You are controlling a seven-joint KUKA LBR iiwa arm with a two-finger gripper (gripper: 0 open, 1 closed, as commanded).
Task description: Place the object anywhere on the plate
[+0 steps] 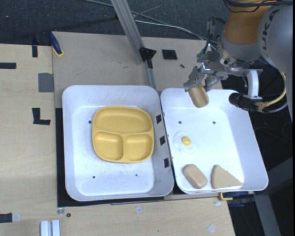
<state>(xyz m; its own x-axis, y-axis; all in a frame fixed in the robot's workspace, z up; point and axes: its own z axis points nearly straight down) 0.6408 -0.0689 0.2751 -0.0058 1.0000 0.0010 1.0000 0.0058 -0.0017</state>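
My claw (202, 82) pinches a tan bread roll (199, 96) by its upper end, up and right of the yellow plate (123, 133), and I judge this shallow grip could drop it short.

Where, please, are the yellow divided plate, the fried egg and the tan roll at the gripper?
yellow divided plate (123, 133), camera view, on the ridge where its compartments meet.
fried egg (186, 141), camera view, on the yolk.
tan roll (199, 97), camera view, on its middle, at the gripper (200, 81).
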